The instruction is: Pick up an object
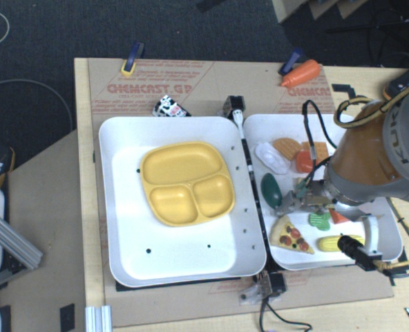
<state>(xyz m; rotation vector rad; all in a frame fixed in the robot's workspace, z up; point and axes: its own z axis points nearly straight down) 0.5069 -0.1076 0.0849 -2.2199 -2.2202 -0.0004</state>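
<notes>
Objects for picking sit in the right bin (391,244); none is seen between the gripper's fingers. Left bin (121,206): yellow three-compartment tray (187,183), lying flat near centre. Right bin, from its left side: white object (271,159), dark green object (271,189), pizza slice toy (292,237) near the front edge, tan flat piece (286,146), red piece (304,160), small green piece (319,220), yellow piece (331,243). Gripper (302,198) is low over the bin, just beside the dark green object; cannot tell how far the fingers are spread. Arm (370,158) covers the bin's right part. Orange clamp (301,72) rests on the bench behind the bin.
</notes>
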